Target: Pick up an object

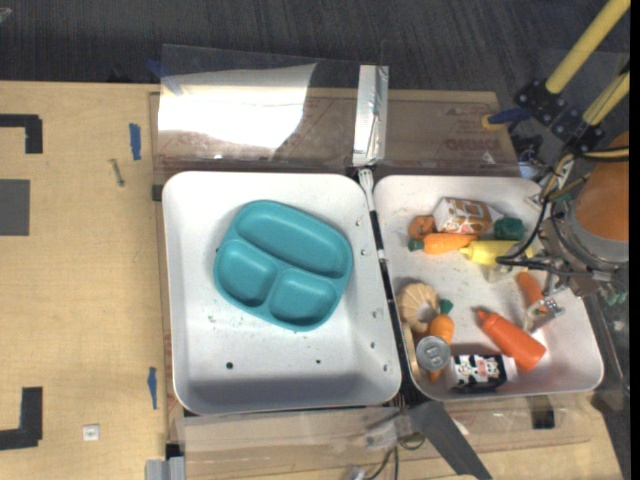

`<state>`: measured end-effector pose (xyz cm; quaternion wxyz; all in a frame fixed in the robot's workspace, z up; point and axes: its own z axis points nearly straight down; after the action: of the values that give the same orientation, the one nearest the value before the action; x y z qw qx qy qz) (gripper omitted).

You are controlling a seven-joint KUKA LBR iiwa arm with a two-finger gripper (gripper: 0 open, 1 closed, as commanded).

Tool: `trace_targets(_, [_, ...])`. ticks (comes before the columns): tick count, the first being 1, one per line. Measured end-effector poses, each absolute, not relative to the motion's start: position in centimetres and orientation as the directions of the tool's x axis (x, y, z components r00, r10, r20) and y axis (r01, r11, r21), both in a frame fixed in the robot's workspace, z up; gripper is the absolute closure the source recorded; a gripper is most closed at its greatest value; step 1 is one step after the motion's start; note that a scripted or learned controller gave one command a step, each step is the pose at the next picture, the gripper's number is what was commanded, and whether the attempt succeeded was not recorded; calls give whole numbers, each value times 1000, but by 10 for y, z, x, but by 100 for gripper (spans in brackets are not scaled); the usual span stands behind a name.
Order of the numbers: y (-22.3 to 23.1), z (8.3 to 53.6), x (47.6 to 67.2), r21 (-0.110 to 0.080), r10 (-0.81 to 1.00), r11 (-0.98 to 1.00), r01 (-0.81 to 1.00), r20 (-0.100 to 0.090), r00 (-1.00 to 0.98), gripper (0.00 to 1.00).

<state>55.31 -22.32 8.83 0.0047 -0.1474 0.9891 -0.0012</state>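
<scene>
The right bin (pixel 585 368) holds several toy items: a small orange-and-white box (pixel 465 213), a carrot (pixel 445 243), a yellow piece (pixel 485 254), a green piece (pixel 510 227), a tan bread piece (pixel 418 300), a grey can (pixel 432 353), a black-and-white bottle (pixel 480 370) and an orange bottle (pixel 513 337). My gripper (pixel 545 306) hangs low over the right side of this bin, just right of a small orange piece (pixel 528 286) and above the orange bottle's top end. The arm's wrist and cables hide part of the gripper.
The left bin (pixel 190 368) bears a teal divided plate (pixel 283 263). A clear plastic sheet (pixel 240 118) and a metal strip (pixel 370 118) lie behind the bins. The arm's orange band (pixel 610 203) stands over the right bin's far right corner.
</scene>
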Motion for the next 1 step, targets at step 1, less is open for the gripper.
trace_targets(1, [-195, 89, 557, -2, -94, 996, -94, -9, -996, 0])
